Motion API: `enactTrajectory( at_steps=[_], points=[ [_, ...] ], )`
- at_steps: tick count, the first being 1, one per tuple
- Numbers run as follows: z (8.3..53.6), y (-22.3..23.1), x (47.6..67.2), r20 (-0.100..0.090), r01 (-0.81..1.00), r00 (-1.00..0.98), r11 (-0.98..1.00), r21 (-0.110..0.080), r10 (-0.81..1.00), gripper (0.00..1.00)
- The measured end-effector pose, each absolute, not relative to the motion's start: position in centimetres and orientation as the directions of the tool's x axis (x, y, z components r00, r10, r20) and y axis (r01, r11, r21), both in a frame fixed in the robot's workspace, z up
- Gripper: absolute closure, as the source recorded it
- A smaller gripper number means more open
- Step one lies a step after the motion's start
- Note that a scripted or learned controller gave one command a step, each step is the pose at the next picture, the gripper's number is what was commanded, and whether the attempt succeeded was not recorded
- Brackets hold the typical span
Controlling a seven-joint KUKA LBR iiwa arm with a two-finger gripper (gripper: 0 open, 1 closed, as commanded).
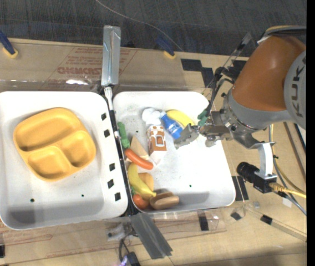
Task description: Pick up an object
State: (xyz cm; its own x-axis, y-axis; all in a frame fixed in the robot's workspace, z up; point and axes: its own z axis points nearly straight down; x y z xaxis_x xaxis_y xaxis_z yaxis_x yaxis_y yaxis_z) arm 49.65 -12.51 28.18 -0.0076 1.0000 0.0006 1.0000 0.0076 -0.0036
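The right bin [213, 182] holds several toy foods along its left and far side. A blue can [173, 127] lies beside a yellow piece [181, 117] and a white lump [152, 115]. A brown-and-white carton [157, 138] stands just left of them. My gripper [199, 138] hangs over the bin's right half, just right of the blue can. Its fingers [186, 136] are open with nothing between them.
An orange carrot [140, 160], a yellow banana [138, 183], a brown sausage [164, 200] and a green piece [122, 133] crowd the right bin's left wall. The left bin [13, 204] holds a yellow divided tray [55, 143]. Bare floor lies in the right bin's near middle.
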Motion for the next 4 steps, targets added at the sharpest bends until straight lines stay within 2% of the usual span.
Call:
enactTrajectory(
  at_steps=[1, 2, 3, 4],
  points=[
    [24.7, -18.0, 47.7, 0.0, 0.993, 0.117, -0.117, -0.004, 0.993, 0.0],
    [14.0, -18.4, 49.0, 0.0, 0.911, 0.413, -0.413, -0.009, 0.911, 0.0],
    [16.2, -19.0, 57.7, 0.0, 0.768, 0.641, -0.641, -0.002, 0.768, 0.0],
    [9.9, -15.6, 55.7, -0.005, 0.509, 0.861, -0.861, -0.009, 0.509, 0.0]
  ],
)
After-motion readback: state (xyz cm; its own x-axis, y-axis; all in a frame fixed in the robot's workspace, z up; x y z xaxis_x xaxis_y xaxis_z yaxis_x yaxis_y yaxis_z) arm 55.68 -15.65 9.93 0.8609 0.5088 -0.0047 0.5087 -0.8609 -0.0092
